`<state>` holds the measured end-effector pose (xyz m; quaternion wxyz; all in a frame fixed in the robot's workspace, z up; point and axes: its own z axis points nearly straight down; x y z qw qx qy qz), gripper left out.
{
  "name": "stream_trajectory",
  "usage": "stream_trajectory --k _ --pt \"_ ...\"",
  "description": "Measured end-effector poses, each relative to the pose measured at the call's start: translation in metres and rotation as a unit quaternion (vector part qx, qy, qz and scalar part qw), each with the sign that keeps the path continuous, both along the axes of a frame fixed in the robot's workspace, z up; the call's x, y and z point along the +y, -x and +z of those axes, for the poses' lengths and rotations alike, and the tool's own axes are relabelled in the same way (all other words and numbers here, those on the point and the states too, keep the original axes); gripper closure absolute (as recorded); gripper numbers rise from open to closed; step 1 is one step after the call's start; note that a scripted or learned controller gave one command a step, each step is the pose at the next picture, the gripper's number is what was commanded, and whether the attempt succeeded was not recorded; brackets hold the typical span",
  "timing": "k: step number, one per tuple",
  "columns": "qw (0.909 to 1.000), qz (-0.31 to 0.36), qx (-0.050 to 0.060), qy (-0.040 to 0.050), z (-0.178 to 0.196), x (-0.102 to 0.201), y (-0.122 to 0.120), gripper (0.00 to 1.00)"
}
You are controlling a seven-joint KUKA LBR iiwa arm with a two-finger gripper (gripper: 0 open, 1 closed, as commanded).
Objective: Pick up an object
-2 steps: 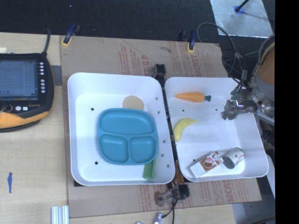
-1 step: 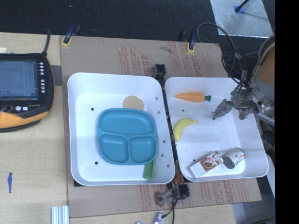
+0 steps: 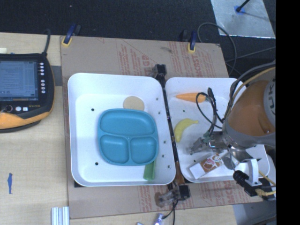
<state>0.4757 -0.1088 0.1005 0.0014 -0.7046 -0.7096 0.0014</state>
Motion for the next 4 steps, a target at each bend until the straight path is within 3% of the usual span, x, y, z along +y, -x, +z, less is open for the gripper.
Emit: stream_trajectory --k 1,2,3,4 --pt "1.0 -0.002 -0.002 0.0004 -0.009 -0.035 0.0 0.0" --pt "1.0 -0.001 -0.002 0.0007 0.128 -0.097 -0.044 0.0" --pt "1.0 -0.001 0.0 -0.0006 0.053 -0.042 0.0 0.0" --pt "1.0 0.0 0.0 -0.0003 -0.01 0.003 0.0 0.0"
